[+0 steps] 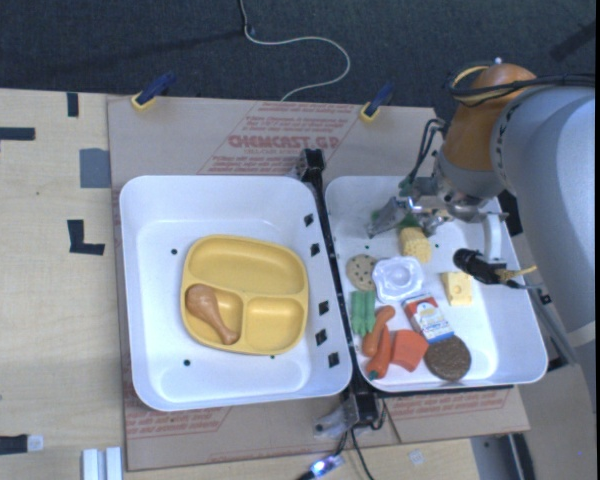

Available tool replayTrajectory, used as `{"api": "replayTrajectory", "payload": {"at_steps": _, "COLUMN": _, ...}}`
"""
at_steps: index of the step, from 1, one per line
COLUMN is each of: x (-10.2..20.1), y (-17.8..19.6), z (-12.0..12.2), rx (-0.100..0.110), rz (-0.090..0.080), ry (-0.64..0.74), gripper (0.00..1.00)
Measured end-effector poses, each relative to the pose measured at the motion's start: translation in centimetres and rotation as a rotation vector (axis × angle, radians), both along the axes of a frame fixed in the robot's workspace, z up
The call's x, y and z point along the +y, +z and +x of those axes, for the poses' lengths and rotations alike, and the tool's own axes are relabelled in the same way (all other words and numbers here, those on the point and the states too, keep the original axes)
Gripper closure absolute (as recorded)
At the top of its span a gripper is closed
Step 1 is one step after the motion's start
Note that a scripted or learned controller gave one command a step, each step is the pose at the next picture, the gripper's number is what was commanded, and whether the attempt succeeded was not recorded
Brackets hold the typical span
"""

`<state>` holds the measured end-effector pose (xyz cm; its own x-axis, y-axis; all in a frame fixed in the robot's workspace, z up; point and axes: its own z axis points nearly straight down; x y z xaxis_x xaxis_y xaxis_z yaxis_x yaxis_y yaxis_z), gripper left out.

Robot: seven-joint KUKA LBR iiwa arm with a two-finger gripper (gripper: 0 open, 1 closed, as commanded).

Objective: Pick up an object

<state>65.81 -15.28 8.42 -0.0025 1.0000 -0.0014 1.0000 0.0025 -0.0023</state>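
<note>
My gripper (400, 215) hangs low over the back part of the right bin (510, 363), under the arm's orange band. Just in front of it lies a pale yellow corn-like piece (412, 244). Near that sit a white cup (396, 278), a tan cookie (360, 270), a cheese wedge (460, 288), a small red carton (432, 319), a green piece (363, 313), an orange carrot (379, 340), a red-orange piece (410, 350) and a dark brown cookie (447, 359). From this view I cannot make out anything held in the gripper.
The left bin (150, 218) holds a yellow divided plate (265, 263) with a toy drumstick (212, 311) in its left compartment. A black clip row (322, 268) runs along the wall between the bins. The grey arm (560, 198) covers the right bin's far right side.
</note>
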Motion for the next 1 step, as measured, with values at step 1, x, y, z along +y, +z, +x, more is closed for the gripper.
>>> {"api": "replayTrajectory", "payload": {"at_steps": 1, "x": 0.06, "y": 1.04, "z": 0.03, "rx": -0.001, "rz": -0.001, "ry": 0.001, "gripper": 1.00}}
